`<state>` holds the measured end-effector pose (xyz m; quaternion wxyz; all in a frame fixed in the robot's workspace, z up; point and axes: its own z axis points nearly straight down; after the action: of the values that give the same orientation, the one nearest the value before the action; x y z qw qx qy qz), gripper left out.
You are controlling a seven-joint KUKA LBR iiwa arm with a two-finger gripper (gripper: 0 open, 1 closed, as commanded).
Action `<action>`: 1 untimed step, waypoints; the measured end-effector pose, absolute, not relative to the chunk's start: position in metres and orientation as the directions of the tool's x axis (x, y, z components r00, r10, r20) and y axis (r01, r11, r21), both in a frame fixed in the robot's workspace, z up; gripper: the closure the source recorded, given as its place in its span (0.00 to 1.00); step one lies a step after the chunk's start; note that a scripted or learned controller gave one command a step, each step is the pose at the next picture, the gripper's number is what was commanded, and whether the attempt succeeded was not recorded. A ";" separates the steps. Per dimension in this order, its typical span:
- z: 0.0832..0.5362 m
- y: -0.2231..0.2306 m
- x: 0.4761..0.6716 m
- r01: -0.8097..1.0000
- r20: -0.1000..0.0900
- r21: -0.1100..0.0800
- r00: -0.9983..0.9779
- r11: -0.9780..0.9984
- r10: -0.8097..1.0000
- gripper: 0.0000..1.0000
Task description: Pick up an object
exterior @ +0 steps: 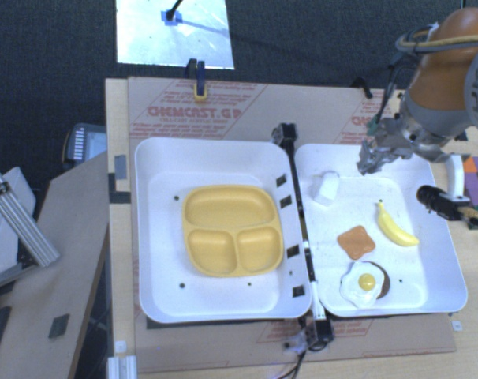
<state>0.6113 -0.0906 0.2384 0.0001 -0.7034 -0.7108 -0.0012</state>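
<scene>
Right bin (436,290) on counter: pincer (371,163) poised at back edge, opening not discernible. Banana (397,226) easily missed; rolling feared.

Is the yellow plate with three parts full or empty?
Empty: the yellow three-part plastic plate in the left white bin shows bare compartments.

Bench (117,235) w/ 2 white bins (156,235) side-by-side.

We see a dark carpet floor (50,61), a shiny metal sheet (174,22) lying on it, and the wooden counter (77,212).
</scene>
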 end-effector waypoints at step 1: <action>0.245 -0.039 0.623 1.000 0.002 0.003 -0.010 0.010 1.000 1.00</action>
<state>0.6232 -0.0388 0.2447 -0.0005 -0.7035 -0.7107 -0.0020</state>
